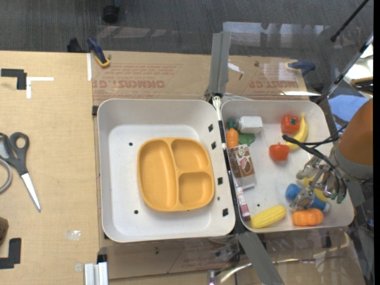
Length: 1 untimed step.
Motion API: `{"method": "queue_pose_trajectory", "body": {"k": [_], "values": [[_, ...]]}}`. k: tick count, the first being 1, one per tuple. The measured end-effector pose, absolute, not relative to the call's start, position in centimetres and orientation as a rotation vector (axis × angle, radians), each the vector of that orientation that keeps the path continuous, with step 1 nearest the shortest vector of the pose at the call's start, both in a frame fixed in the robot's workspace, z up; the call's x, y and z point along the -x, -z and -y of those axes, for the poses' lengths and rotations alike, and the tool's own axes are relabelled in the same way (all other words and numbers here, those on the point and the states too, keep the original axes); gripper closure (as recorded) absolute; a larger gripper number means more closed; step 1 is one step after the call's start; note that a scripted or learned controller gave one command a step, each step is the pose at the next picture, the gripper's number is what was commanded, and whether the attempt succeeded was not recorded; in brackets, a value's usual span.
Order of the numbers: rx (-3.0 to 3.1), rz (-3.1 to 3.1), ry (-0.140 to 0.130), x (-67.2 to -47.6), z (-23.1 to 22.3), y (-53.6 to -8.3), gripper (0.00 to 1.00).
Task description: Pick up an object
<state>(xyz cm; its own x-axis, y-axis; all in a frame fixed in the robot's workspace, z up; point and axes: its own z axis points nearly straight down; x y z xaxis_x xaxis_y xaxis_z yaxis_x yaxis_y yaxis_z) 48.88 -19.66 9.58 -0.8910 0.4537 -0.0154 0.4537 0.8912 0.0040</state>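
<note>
My gripper (304, 187) hangs low over the right bin (261, 186), near its front right corner. Its two metal fingers (308, 172) stand apart, so it is open, and nothing is clamped between them. A blue toy (293, 192) lies just left of the fingertips. Directly in front of them sits an orange fruit (307, 217). A yellow corn cob (267, 217) lies at the bin's front edge. Farther back are a red tomato (279, 152), a red pepper (291, 123) and a banana (303, 132).
The left bin (116, 159) holds a yellow divided plate (176, 173). Along the right bin's left wall lie a brown packet (241, 161), a carrot (232, 138), a white block (250, 123) and a thin dark bar (243, 203). Scissors (22, 165) lie on the bench at far left.
</note>
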Motion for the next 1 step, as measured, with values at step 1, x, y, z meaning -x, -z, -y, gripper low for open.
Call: {"method": "queue_pose_trajectory", "body": {"k": [1], "values": [[-0.722, -3.041, 0.001, -48.97, 19.62, -10.51, 1.0]]}}
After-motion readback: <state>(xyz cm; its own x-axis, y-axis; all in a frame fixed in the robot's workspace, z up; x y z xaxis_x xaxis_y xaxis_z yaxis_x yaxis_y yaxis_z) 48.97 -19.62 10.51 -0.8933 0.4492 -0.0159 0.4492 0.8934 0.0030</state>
